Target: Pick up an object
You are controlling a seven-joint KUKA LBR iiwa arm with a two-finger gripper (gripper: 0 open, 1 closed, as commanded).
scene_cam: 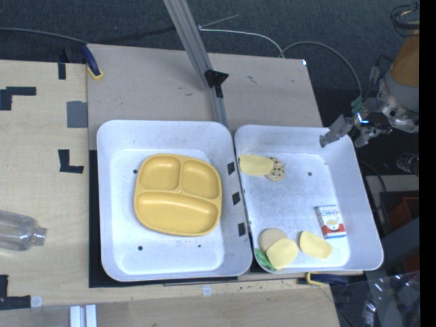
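Camera view: claw (343, 129) over right bin's (361, 182) far rim, fingers spread, nothing between them.

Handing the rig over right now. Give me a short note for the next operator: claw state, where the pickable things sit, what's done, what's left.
Claw: over the right bin's upper right rim, nothing between its fingers; open or shut cannot be told.
Right bin: small carton near the right wall; yellow piece with a spotted piece at top left; two yellow pieces and a tan round piece at the bottom.
Left bin: yellow divided plate.
Done: nothing picked yet.
Left: descend on one item, grip, lift.
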